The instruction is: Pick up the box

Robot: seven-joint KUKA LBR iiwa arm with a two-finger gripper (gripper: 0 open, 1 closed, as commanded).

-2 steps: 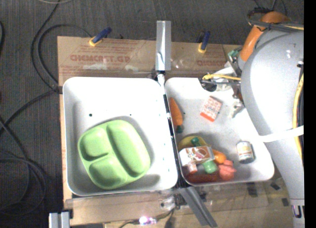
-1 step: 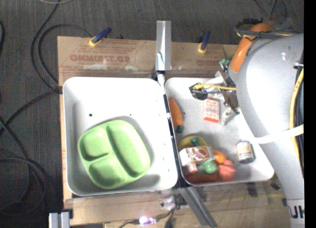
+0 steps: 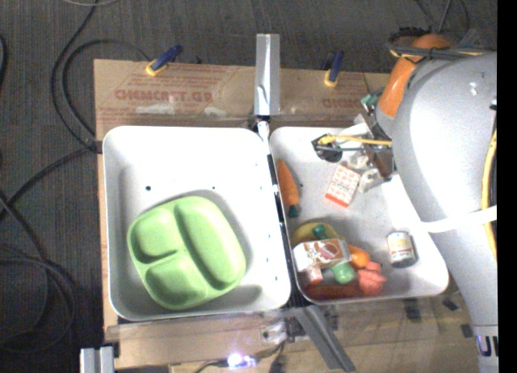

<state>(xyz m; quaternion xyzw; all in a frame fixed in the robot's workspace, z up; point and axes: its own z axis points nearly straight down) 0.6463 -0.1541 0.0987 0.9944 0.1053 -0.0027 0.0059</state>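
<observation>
Lying tilted on the floor of the right bin [image 3: 420, 287], the small white and orange box [image 3: 343, 185] sits just beside the gripper [image 3: 373, 165]. The grey arm [image 3: 448, 145] reaches in from the right, low over the bin's far end. The gripper seems to touch the box's upper edge; its opening cannot be judged.
</observation>
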